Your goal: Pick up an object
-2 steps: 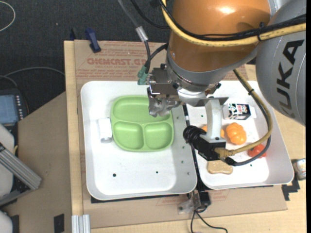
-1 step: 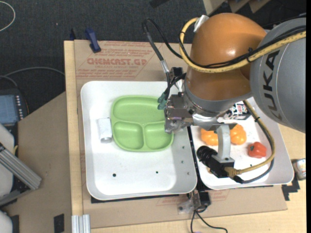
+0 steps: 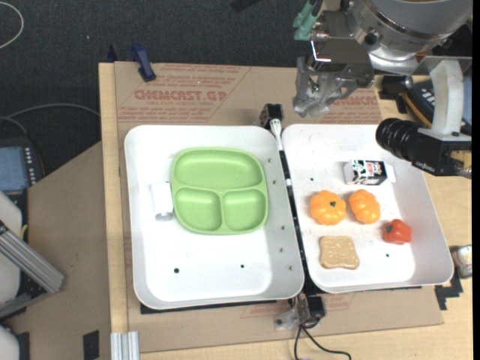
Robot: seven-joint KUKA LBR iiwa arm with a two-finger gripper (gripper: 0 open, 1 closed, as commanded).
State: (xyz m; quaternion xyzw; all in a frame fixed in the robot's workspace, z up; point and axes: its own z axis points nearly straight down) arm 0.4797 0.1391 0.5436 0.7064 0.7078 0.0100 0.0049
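Claw (image 3: 319,100) hangs above right bin's (image 3: 427,201) far edge, beyond two pumpkins (image 3: 346,206)

Bench (image 3: 187,88) under brown cardboard sheet, two white bins side by side: left bin (image 3: 142,231), right bin (image 3: 427,231).

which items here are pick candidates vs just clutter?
Pick candidates, right bin:
two orange pumpkins
toast slice
red tomato
milk carton

Lying about:
green divided plate, left bin
small white block
blue clip on the board
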